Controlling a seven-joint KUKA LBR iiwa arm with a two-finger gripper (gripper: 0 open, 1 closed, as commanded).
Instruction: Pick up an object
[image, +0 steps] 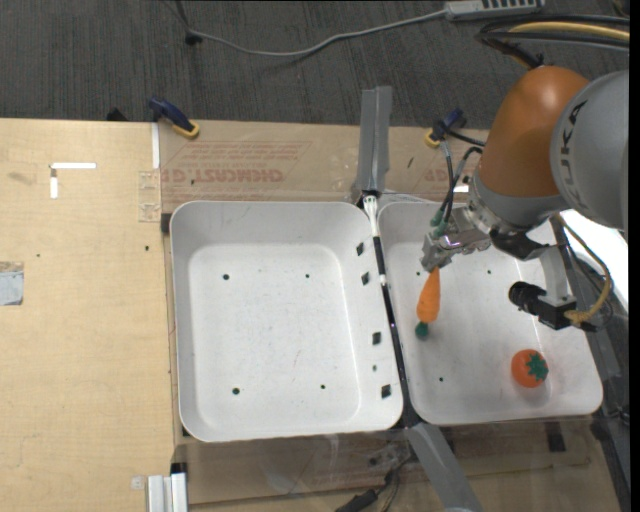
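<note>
The left white bin (200, 330) sits on a plywood bench (80, 330), with the right white bin (480, 400) touching it along a shared edge lined with small black clips (380, 338). A grey upright post (375, 140) stands behind that seam. Beyond the left bin's far rim lies a cardboard sheet with red print (240, 172). Two blue-and-yellow clamps grip the bench's far edge, one (172, 115) behind the left bin's far-left corner, one (445, 128) right of the post. White tape marks (65, 172) lie far left of the left bin. Cables (300, 45) trail across dark carpet behind the bench.
</note>
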